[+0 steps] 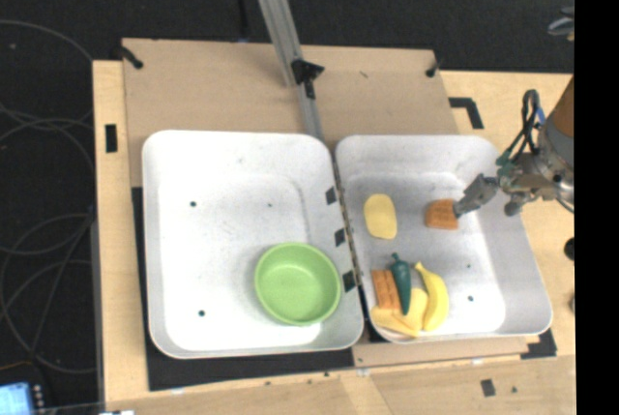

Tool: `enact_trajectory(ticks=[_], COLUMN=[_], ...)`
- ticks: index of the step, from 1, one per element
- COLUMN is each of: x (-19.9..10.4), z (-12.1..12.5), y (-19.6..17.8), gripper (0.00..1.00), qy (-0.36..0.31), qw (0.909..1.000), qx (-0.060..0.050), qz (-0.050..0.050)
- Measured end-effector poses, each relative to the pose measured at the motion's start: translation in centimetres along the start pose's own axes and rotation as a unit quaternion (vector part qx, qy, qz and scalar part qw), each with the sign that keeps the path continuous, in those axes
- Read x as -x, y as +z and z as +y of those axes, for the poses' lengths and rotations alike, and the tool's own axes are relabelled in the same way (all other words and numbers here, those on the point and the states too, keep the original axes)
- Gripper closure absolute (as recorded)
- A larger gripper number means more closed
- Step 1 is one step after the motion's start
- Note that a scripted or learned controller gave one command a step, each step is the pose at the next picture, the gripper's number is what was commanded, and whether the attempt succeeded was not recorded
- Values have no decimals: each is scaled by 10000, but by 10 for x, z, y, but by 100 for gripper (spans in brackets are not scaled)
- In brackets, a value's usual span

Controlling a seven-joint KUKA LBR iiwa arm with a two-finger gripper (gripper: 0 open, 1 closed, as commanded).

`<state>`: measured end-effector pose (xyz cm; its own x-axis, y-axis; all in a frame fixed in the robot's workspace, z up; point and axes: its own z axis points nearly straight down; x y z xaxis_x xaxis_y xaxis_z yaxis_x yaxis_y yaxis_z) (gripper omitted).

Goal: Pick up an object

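The right bin (493,297) holds an orange block (442,215) near its middle and a pale yellow oval piece (380,216) to the left of it. At the bin's front lie a banana (434,298), a green pepper (400,280), an orange ridged piece (385,287) and another yellow piece (393,322), all bunched together. My gripper (473,196) reaches in from the right edge, just right of and slightly above the orange block. Nothing shows held in it.
A green bowl (297,282) sits at the front right of the left bin (193,171). A metal pole (276,16) slants up from behind the bins. Cables hang by the arm's wrist (532,166) at the right.
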<state>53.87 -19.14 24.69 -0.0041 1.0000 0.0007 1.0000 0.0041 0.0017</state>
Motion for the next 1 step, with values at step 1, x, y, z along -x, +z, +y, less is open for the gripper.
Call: enact_trajectory(ticks=[1], x=[0], z=[0], y=[0], gripper=[0], qy=[3], qw=[10000], qx=[2], qz=[2])
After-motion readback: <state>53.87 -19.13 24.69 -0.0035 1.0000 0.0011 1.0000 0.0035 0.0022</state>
